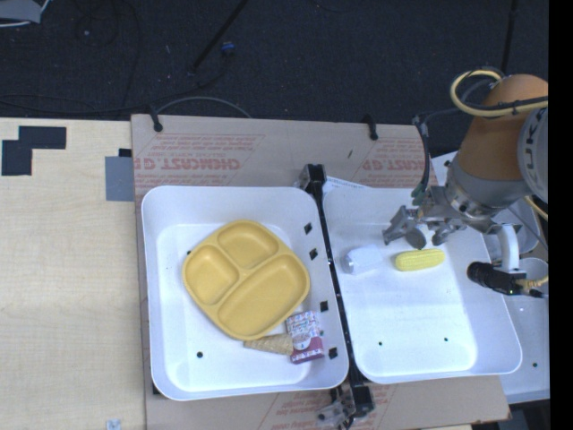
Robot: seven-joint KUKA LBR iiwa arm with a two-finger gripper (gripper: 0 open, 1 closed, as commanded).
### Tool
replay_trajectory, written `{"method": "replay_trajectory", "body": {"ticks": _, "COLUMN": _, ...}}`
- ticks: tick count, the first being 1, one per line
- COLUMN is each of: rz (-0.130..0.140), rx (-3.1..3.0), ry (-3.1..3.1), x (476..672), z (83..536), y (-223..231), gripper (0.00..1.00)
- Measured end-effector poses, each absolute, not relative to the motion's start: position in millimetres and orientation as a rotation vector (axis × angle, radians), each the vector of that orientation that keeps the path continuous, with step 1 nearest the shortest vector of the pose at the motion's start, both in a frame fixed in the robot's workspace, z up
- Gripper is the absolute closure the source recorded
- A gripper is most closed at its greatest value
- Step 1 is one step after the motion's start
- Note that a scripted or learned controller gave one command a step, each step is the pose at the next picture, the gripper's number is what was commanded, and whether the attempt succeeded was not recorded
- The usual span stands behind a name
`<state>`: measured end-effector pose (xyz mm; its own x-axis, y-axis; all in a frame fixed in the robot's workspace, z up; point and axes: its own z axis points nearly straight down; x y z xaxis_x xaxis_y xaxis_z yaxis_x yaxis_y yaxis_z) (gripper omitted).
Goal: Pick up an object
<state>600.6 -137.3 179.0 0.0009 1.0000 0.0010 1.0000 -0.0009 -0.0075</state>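
- A small yellow corn cob [419,260] of knobbly toy plastic lies on its side in the right-hand shallow white bin [430,352], towards the far half of that bin.
- Just beside its left end sits a small pale, rounded, whitish object [363,260]; what it is made of cannot be told.
- The grey metal two-finger gripper [418,228] hangs just above and behind the cob; its jaws stand spread and nothing is between them.
- The grey arm with its glossy orange band [501,137] reaches in from the right.
- The left-hand white bin [170,330] holds a smooth yellow plastic plate [246,279] with three compartments.
- At the plate's near edge lie a tan ice-cream cone [269,342] and a small red-and-white packet [305,337], touching each other.
- Both bins rest on a brown cardboard sheet [233,150] printed with red lettering, over a pale wooden bench [63,267]; dark carpet [269,43] with cables lies beyond.
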Motion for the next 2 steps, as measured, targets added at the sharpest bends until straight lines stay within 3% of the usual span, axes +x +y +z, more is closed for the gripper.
{"method": "replay_trajectory", "body": {"ticks": 1, "rz": 0.006, "rx": -2.218, "ry": -2.215, "x": 597.5, "z": 124, "y": -127, "gripper": 0.0}}
{"method": "replay_trajectory", "body": {"ticks": 2, "rz": 0.005, "rx": -2.224, "ry": -2.213, "x": 597.9, "z": 136, "y": -129, "gripper": 1.0}}
